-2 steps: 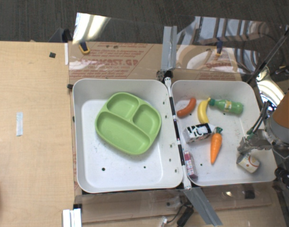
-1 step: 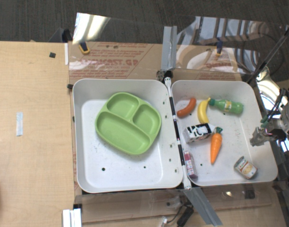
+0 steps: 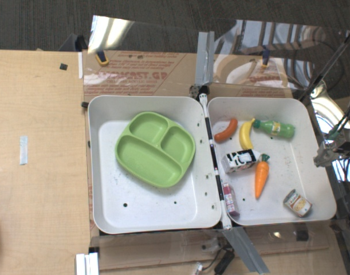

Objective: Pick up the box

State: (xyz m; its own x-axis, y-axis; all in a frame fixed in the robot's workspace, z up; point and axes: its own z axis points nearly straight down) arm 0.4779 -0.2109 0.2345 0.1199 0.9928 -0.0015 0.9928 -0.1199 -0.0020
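Your box (image 3: pixel 240 160) lies untouched in the right bin (image 3: pixel 312 208), just beside the carrot (image 3: pixel 261 176) and below the banana (image 3: pixel 246 134). You have no fingers near it to judge, so the whole pick looks still ahead.

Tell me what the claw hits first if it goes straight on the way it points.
Unclear: the claw is a blurred grey shape by the right bin's right wall, heading hard to read. If it points left across the bin, the carrot likely comes first, then the box.
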